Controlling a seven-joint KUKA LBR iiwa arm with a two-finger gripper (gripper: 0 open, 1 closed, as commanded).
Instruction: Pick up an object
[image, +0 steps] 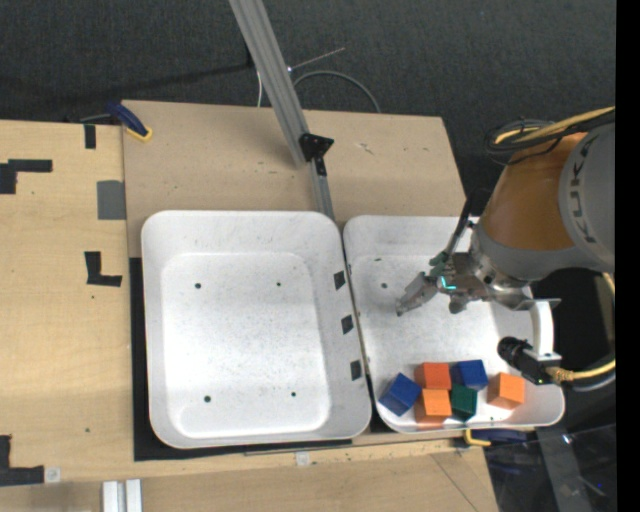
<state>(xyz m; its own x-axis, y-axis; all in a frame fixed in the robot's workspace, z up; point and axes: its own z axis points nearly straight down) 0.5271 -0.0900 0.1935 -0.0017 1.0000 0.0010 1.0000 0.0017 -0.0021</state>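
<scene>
Gripper, fingers' spread unclear, hangs over right bin, apart from blocks.

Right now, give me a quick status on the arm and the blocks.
Gripper over the right bin, holding nothing. Blocks clustered at the bin's near edge, untouched. Nothing between gripper and blocks.

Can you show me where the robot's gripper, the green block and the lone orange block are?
gripper (420, 296): camera view, between its fingertips.
green block (463, 402): camera view, top face.
lone orange block (507, 389): camera view, top face.
</scene>
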